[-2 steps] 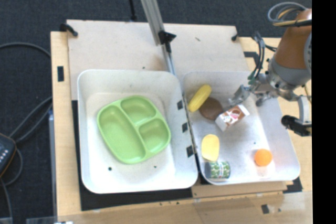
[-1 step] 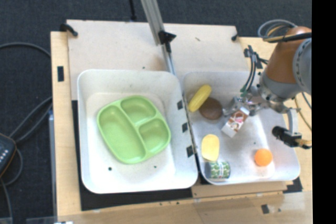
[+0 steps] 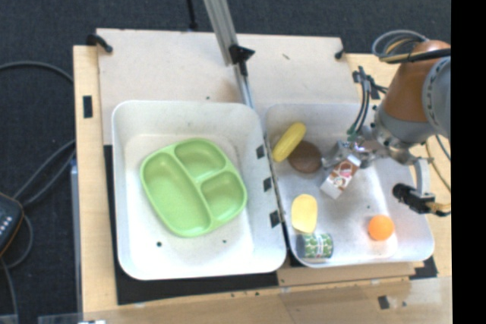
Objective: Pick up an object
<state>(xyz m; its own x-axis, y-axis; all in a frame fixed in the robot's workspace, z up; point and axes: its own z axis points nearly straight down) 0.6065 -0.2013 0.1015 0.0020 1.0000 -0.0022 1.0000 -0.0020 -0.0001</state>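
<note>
Arm [image 3: 414, 99] cut off at right edge; claw [image 3: 351, 155] fingers indistinct

Even, bright overhead light; soft shadows, slightly blurry.

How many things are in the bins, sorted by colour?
Yellow: 2, the long yellow piece and the pale yellow piece
Green: 2, the divided plate and the small can
Brown: 1, the brown lump
Orange: 1, the ball
White: 1, the small carton
Total: 7
</note>
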